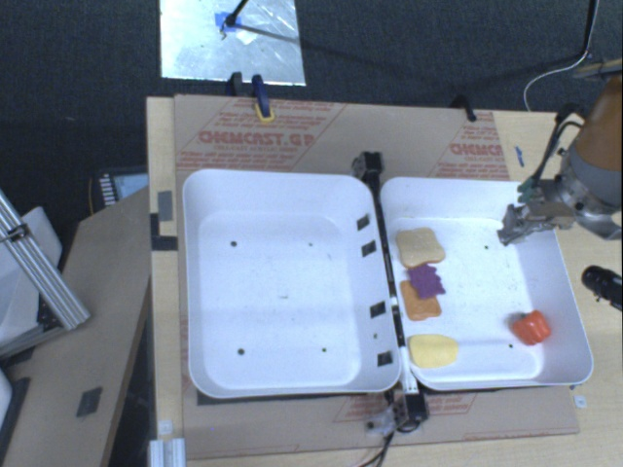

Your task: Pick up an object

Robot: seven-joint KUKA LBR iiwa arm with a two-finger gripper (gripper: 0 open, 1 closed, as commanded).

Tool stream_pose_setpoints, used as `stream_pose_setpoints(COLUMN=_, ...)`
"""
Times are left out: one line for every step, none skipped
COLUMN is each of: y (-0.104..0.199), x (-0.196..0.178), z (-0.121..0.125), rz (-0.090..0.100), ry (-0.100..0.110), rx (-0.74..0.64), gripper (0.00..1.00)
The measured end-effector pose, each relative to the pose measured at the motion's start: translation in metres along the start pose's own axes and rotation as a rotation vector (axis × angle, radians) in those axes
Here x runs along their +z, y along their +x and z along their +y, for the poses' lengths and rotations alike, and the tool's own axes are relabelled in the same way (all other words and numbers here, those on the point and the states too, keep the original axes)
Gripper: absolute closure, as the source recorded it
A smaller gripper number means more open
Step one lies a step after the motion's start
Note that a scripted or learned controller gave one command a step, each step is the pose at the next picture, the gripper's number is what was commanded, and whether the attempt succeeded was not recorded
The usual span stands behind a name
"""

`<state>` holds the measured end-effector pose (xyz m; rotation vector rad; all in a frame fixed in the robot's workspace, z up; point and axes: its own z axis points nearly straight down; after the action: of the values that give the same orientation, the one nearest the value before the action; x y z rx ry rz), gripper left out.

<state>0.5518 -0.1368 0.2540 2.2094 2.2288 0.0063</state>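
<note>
Red "CHEMCAST GP" lettering marks the board (255, 136) behind both bins (282, 191).

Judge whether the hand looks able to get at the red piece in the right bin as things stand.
Probably yes. The red piece lies alone near the right bin's front right corner, nothing over it, and the hand hovers above the same bin's right side.

Grey arm reaches in from three o'clock, its orange band up at the two o'clock corner of the view. Wrist angles down toward nine o'clock, and the gripper (513, 228) hangs low, its tip pointing toward eight o'clock.
</note>
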Motion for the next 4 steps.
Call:
stream_pose_setpoints(y=0.118, x=-0.088, z=-0.006, rz=0.003, ry=-0.007, rx=-0.007, gripper=1.00)
stream_pose_setpoints(y=0.177, x=-0.126, z=0.009, rz=0.001, ry=-0.001, rx=0.000, gripper=1.00)
stream_pose_setpoints(y=0.201, x=-0.142, z=-0.043, rz=0.002, ry=0.003, rx=0.001, gripper=1.00)
stream_pose_setpoints(y=0.225, x=-0.262, z=-0.061, rz=0.004, ry=-0.011, rx=0.001, gripper=1.00)
